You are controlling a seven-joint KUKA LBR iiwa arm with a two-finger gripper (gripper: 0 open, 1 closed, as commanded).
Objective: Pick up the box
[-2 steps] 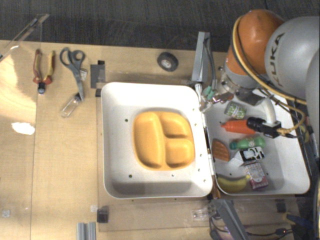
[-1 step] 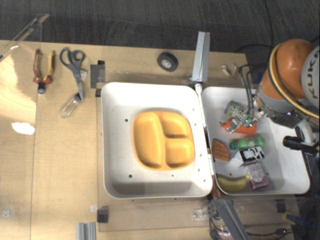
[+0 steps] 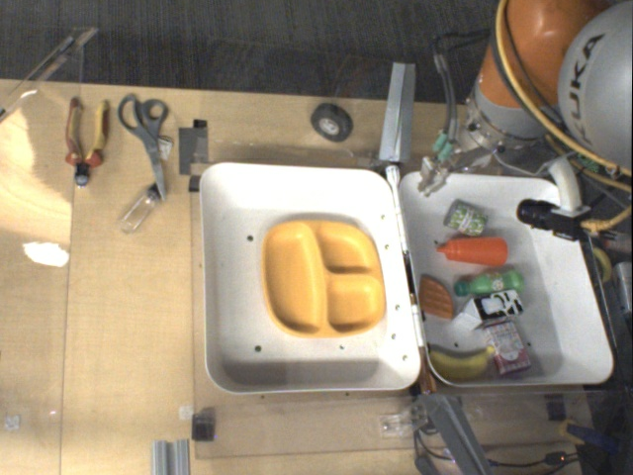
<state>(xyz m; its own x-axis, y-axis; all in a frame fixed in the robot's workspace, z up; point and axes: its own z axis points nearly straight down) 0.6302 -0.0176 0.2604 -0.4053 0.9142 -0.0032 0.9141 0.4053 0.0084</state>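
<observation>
- Two shallow white bins sit side by side on the wooden table (image 3: 109, 295): the left bin (image 3: 227, 265) and the right bin (image 3: 579, 315).
- Within the left bin lies a yellow divided tray (image 3: 321, 275), roughly centred.
- The right bin holds a cluster of small things: a green crumpled packet (image 3: 465, 217) near the top, an orange bottle (image 3: 475, 251) lying on its side below it, a green bottle (image 3: 490, 284) below that, and a brown oval item (image 3: 436, 297) by the left wall.
- The box (image 3: 506, 347), small and pinkish, lies near the bin's bottom edge, just beside a banana (image 3: 460, 362) on its left and touching a black-and-white packet (image 3: 497, 307) above it.
- The grey arm with its orange band (image 3: 544, 23) hangs over the upper right corner, and the pincer (image 3: 435, 171) sits above the top left corner of the right bin, well apart from the box.
- Whether the pincer is spread or pressed together cannot be told from this slant; nothing is seen between its tips.
- On the table left of the bins lie red-handled pliers (image 3: 84, 137) and scissors (image 3: 148, 132); a roll of tape (image 3: 331, 121) rests above the left bin.
</observation>
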